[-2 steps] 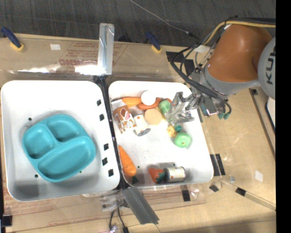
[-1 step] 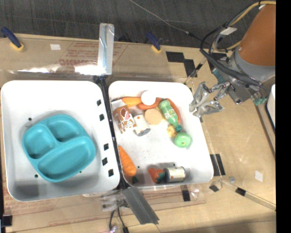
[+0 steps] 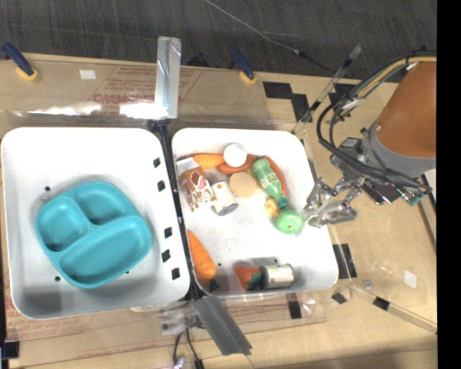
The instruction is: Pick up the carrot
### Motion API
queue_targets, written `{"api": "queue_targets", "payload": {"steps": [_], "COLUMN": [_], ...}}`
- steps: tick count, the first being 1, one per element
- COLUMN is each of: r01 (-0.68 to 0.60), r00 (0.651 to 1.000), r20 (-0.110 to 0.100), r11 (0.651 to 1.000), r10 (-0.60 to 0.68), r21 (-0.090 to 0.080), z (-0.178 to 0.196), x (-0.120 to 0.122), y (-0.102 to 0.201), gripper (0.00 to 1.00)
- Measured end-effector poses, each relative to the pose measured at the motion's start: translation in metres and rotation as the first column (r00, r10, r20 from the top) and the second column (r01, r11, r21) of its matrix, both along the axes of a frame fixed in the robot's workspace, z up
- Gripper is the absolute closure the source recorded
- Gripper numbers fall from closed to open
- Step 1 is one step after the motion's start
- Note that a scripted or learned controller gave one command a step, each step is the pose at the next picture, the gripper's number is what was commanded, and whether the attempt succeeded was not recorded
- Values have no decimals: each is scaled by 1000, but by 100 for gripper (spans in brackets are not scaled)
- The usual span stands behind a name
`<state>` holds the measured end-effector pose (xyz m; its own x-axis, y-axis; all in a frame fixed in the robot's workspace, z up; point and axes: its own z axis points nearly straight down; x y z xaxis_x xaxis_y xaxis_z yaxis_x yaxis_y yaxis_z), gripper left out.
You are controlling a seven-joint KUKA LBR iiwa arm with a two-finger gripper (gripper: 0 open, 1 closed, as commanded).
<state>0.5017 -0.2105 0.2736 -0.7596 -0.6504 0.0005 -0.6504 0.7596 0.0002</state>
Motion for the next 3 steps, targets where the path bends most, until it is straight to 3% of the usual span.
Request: {"api": "queue_targets", "payload": {"steps": [1,2,3], "r01": [-229,-309,-451], "r00": [973,951,892], "r20": [5,0,0], "r11": [973,951,892], "r10": [229,309,451], "r21": [-2,0,2], "z": [18,11,-2], "x": [34,-24,-24], "y": [2,0,65], "gripper": [100,100,100]}}
